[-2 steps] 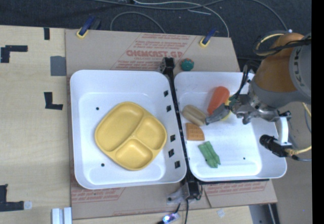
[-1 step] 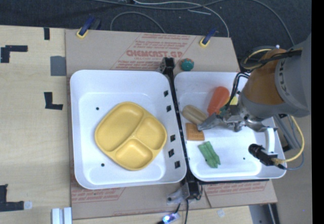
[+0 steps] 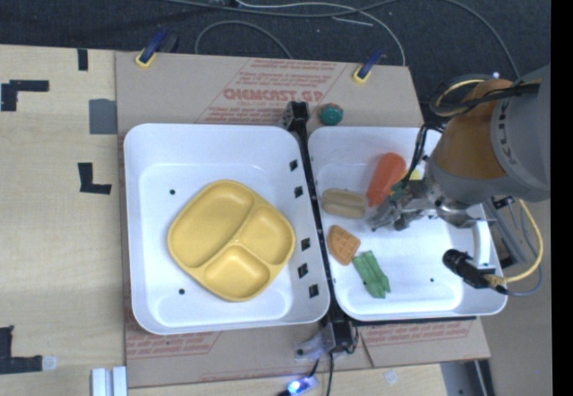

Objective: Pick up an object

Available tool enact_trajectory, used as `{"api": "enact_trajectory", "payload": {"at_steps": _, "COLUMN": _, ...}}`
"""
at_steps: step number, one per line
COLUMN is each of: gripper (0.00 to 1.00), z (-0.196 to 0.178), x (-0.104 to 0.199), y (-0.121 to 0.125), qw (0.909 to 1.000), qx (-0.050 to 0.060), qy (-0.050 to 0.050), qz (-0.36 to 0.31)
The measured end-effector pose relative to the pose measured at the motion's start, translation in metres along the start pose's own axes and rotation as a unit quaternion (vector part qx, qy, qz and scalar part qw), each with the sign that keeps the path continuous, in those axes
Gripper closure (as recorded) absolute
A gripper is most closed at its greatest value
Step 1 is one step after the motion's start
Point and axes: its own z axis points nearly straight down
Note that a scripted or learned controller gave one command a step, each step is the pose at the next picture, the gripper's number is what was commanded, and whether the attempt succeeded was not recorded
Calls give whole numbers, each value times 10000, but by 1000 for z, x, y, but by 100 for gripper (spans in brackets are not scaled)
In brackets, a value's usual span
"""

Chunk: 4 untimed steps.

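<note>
**Objects sitting in right bin, gripper low among them**

Objects for picking are all lying in the right bin (image 3: 407,300), a shallow white plastic tray with rounded corners. An orange carrot-shaped piece (image 3: 387,176), smooth and tapered, is leaning near the middle of the bin toward its far edge. A tan, rounded oblong piece (image 3: 343,202), matte like a bread roll, is lying close to the bin's left wall. Just nearer the front, an orange waffle-textured chunk (image 3: 343,244) is resting beside that same wall. A green, flat, ridged piece (image 3: 371,274) is lying toward the front edge, just apart from the orange chunk.

The gripper (image 3: 387,213) is hanging low over the bin's middle, metallic and grey, right next to the carrot's lower end and just beside the tan piece. Fingers are blurring into the wrist hardware, so whether they are apart or together cannot be told, and nothing is visibly sitting between them. The arm (image 3: 488,148), grey with a glossy orange band, is reaching in over the bin's right edge.

The left bin (image 3: 148,148) is holding a yellow plastic divided plate (image 3: 231,239), smooth, with three rounded compartments. A small teal ball (image 3: 332,114) is sitting on the cardboard sheet (image 3: 269,85) beyond the bins' far edge.
</note>
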Motion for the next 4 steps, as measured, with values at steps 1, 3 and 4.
{"api": "enact_trajectory", "payload": {"at_steps": 1, "gripper": 100, "z": -59, "x": 9, "y": 3, "qw": 10000, "qx": -7, "qy": -9, "qz": -5}}
{"api": "enact_trajectory", "payload": {"at_steps": 3, "gripper": 100, "z": -161, "x": 7, "y": -5, "qw": 10000, "qx": -13, "qy": -14, "qz": 0}}
{"api": "enact_trajectory", "payload": {"at_steps": 4, "gripper": 100, "z": -160, "x": 64, "y": 4, "qw": 10000, "qx": 17, "qy": 2, "qz": -29}}
